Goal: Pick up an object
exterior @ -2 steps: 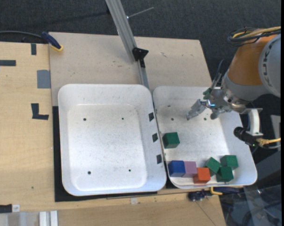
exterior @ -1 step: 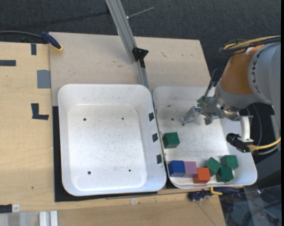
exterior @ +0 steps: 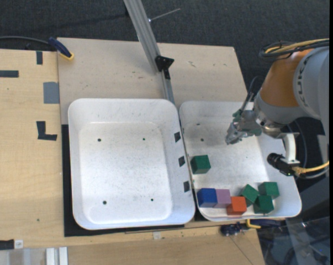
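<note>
My gripper (exterior: 232, 138) hangs over the upper middle of the right bin (exterior: 210, 115), its tip pointing down and left, with nothing seen between its fingers. A green cube (exterior: 200, 163) lies alone below and left of it. Along the bin's near edge sit a blue cube (exterior: 207, 196), a lilac cube (exterior: 223, 197), an orange cube (exterior: 237, 205) and three more green cubes (exterior: 263, 196) in a cluster.
The left bin (exterior: 122, 162) stands beside the right one, their rims touching. A slanted metal rail (exterior: 147, 35) runs down to the bins' shared edge. The grey arm with its orange band (exterior: 279, 87) enters from the right.
</note>
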Motion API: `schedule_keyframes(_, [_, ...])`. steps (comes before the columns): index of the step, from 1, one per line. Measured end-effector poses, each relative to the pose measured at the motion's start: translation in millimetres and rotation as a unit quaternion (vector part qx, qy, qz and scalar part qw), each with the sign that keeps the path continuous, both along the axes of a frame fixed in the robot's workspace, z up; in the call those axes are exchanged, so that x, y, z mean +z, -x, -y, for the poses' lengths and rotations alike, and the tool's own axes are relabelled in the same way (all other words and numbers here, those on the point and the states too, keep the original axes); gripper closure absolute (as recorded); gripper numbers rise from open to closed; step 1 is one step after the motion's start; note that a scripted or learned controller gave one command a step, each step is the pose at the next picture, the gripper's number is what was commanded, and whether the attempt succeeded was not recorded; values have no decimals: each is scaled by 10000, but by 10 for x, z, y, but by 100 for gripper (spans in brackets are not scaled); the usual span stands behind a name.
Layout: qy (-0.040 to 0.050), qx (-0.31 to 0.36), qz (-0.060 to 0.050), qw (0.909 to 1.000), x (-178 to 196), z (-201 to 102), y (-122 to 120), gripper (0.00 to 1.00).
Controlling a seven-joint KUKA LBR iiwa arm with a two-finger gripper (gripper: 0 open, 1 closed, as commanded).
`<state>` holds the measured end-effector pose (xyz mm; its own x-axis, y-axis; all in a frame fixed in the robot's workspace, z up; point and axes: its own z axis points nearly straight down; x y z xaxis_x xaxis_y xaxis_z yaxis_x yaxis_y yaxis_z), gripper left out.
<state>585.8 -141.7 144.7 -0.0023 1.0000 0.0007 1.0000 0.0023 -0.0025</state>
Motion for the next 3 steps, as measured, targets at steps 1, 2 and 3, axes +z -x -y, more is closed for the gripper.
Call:
schedule_keyframes(1, [8,-4,34,10000,599,6,65,100])
schedule_keyframes(2, [4,-5,17,10000,756,2,60,100])
schedule_keyframes(3, [2,0,9,10000,837,-512,25,100])
